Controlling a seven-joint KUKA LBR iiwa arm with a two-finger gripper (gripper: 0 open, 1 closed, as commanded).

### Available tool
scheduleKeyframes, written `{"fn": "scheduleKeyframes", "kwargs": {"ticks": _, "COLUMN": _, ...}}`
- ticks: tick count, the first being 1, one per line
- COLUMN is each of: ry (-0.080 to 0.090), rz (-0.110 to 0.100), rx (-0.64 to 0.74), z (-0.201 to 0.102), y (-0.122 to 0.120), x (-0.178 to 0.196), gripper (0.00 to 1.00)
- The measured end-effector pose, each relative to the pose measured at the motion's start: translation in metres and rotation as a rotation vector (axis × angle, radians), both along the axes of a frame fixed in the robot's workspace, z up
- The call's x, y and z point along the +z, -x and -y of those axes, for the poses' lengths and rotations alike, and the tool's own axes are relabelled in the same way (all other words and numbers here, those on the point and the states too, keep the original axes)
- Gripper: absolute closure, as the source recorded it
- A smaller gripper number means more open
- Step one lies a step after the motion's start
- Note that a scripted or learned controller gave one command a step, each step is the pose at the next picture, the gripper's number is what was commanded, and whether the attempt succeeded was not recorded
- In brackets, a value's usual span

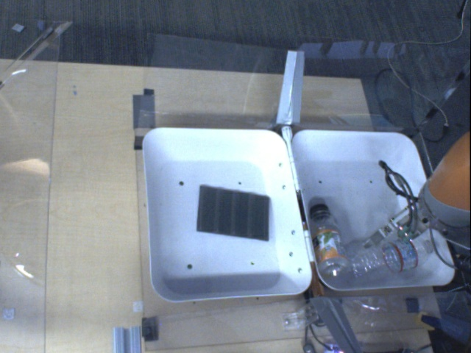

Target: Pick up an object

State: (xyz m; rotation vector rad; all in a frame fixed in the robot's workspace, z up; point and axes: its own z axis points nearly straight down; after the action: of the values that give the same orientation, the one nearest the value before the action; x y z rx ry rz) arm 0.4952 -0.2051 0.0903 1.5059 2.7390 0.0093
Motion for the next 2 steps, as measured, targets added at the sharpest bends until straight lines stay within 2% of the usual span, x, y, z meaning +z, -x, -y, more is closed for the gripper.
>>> {"fn": "scheduleKeyframes", "kwargs": {"ticks": 1, "ry": 0.013, "rz": 0.001, "rx": 0.140, "z": -0.067, "y": -0.017, "x": 0.002, "gripper": 0.00}}
{"fn": "scheduleKeyframes", "kwargs": {"ticks": 2, "ry": -0.001, "rz": -0.007, "rx": 0.020, "z": -0.078, "y": -0.031, "x": 0.089, "gripper": 0.00}}
